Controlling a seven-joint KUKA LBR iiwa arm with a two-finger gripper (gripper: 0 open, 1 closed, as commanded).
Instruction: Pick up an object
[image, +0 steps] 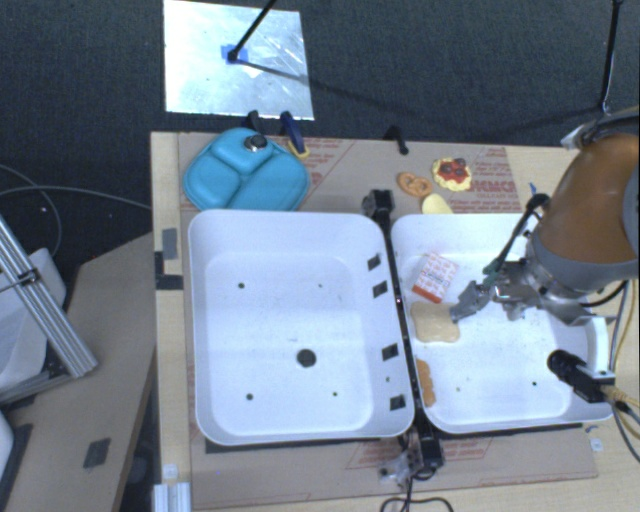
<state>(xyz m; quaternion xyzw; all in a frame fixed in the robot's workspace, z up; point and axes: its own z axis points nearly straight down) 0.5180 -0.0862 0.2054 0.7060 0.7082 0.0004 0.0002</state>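
Note:
In the right bin (500, 405) lie a red-and-white packet (434, 277), a pale tan flat piece (436, 326) just below it, and a small orange-brown piece (425, 381) against the left wall. My gripper (470, 300) hangs low over the bin, its tip at the upper right edge of the tan piece and just right of the packet. The grey arm with its orange band (600, 195) reaches in from the right.
The left bin (290, 330) stands beside the right one, with a black divider strip (395, 310) between them. Behind the bins sit a blue plastic tray (246, 172), a pretzel-like toy (413, 184), a round red-topped toy (452, 173) and a yellow piece (436, 205).

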